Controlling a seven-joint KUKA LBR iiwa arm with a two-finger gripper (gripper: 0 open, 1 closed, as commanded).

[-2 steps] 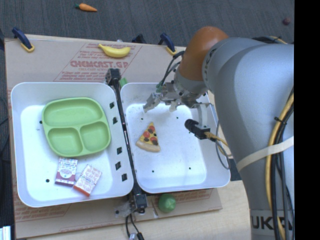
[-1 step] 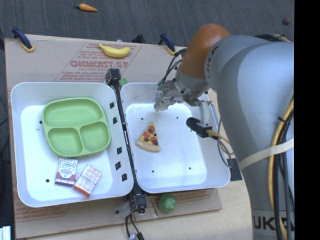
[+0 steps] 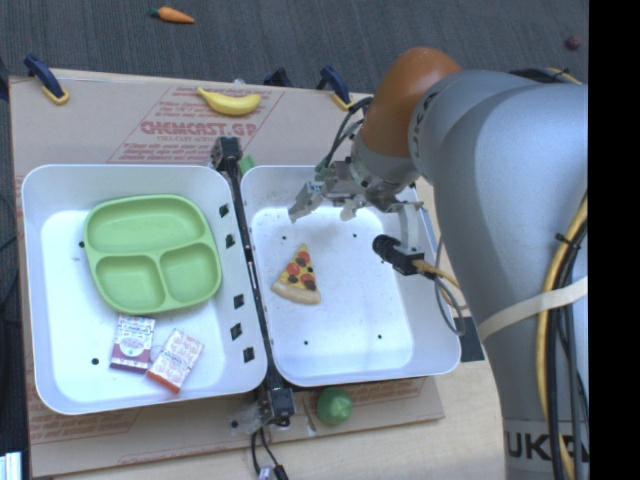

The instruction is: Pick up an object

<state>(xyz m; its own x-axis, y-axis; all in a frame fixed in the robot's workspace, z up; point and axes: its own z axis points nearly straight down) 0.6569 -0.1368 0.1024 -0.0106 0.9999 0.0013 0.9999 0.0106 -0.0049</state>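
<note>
Take the pizza slice (image 3: 298, 276) as your landmark: it lies flat on the floor of the right bin (image 3: 345, 358), near that bin's middle and apart from every wall. You will find the gripper (image 3: 325, 205) above and just behind it, toward the bin's far edge, its fingers spread with nothing between them. Left of the slice, across the divider, the left bin (image 3: 50, 268) holds a green divided plate (image 3: 152, 251) and two small packets (image 3: 155, 353).

A single fixed camera looks down from above at a slant, taking in the whole counter (image 3: 330, 103) with both white bins (image 3: 40, 298) side by side, some floor (image 3: 300, 13) beyond, and the arm (image 3: 500, 198) entering large from the right.
</note>
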